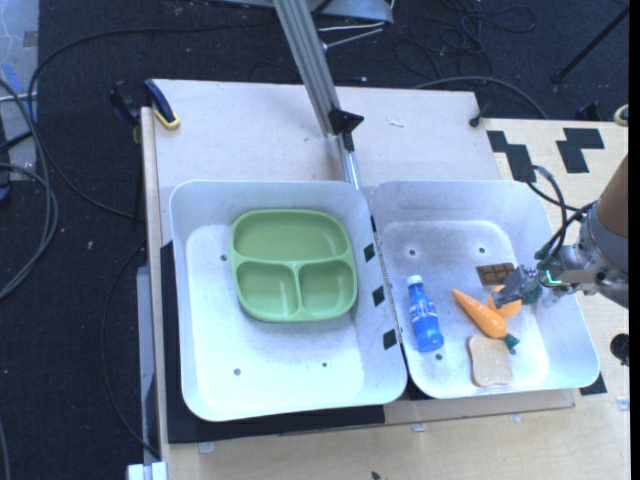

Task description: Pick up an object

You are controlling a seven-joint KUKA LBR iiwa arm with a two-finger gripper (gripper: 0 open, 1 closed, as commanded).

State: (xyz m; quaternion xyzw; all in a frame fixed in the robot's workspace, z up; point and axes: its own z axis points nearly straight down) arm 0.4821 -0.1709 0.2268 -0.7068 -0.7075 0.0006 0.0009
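The right bin (pixel 452 196) holds a blue bottle (pixel 423 315) lying near its left side. An orange carrot (pixel 478 312) lies beside it, and a slice of bread (pixel 491 362) sits nearer the front. A small brown bar (pixel 493 273) lies behind the carrot. My gripper (pixel 519 289) reaches in from the right and sits low at the carrot's right end, just in front of the brown bar. Its tips are dark and small against the objects.
The left bin (pixel 200 278) holds a green divided plate (pixel 294 264). A slanted metal pole (pixel 312 58) rises behind the bins. A yellow and blue tool (pixel 162 106) lies at the bench's far left corner. Cables run across the dark floor.
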